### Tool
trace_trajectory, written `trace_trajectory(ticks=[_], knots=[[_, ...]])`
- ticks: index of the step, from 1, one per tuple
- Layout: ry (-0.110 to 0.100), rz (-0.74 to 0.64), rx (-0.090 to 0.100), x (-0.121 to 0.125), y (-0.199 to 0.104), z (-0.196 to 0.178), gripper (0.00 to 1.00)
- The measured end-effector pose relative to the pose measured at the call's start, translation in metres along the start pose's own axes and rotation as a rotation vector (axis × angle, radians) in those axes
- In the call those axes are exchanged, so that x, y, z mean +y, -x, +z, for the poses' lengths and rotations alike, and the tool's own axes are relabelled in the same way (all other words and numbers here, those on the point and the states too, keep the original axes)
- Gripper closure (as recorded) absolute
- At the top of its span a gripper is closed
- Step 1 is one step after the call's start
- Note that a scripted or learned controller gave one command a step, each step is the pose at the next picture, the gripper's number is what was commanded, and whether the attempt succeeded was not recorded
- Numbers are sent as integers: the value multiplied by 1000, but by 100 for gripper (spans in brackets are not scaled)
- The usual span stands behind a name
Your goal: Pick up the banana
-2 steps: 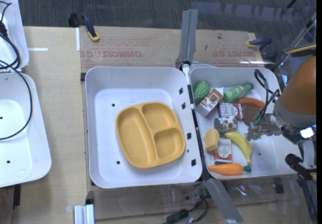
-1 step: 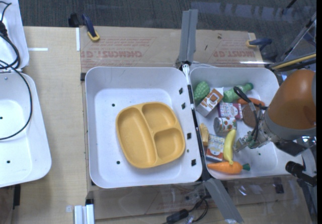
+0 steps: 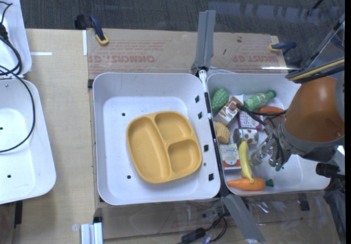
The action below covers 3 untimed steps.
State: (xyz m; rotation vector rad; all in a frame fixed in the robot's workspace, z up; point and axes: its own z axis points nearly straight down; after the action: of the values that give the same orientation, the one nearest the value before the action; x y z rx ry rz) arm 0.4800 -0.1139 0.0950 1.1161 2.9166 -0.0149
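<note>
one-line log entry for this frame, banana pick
phase: approach | gripper: over right bin, right of banana | banana: lying in bin, not held | left bin: yellow tray

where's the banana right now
The banana lies in the right bin near its front-left corner, just above a carrot and left of the end effector.

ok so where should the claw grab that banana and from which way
Probably mid-length on the banana, coming straight down, with the claw closing across its narrow width. It lies flat and lengthwise in the right bin, a carrot at its lower end and cartons crowding its left side.
</note>
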Motion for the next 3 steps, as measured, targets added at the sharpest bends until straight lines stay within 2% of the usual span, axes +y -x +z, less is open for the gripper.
trace_trajectory(ticks=[1,2,3], knots=[[1,6,-4,-1,2,-10,100],[1,4,-2,0,1,-9,0],[2,7,-4,1,2,-18,100]])
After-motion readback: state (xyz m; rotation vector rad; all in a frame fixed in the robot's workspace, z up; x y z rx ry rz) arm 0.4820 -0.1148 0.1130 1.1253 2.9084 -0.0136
